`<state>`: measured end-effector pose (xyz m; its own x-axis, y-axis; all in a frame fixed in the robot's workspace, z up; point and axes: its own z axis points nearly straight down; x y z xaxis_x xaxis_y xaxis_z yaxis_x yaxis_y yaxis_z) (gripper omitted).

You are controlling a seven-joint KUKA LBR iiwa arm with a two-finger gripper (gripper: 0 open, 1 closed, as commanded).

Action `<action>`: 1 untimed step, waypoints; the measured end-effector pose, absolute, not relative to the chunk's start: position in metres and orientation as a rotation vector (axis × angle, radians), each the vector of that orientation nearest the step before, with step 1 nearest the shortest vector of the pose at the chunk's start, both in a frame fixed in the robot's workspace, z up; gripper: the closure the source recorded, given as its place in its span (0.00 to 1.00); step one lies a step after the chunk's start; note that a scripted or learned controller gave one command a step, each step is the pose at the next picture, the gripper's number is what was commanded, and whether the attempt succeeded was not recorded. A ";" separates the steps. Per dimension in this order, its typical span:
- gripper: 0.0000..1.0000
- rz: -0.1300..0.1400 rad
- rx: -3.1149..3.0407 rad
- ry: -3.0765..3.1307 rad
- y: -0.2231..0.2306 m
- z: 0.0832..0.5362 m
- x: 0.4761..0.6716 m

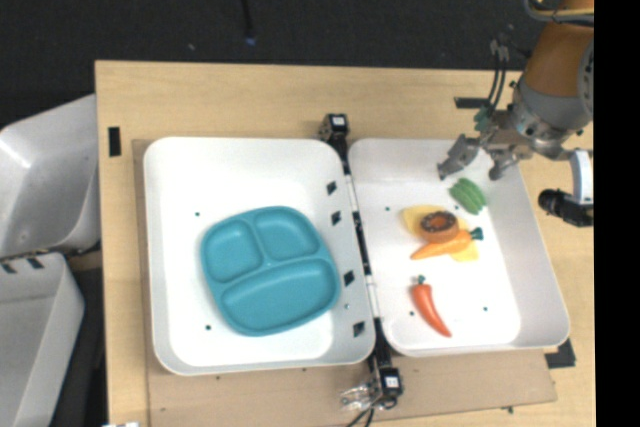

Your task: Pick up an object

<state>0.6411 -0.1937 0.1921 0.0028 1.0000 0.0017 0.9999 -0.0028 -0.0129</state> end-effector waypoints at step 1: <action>0.00 -0.001 -2.222 -2.222 -0.193 0.202 0.644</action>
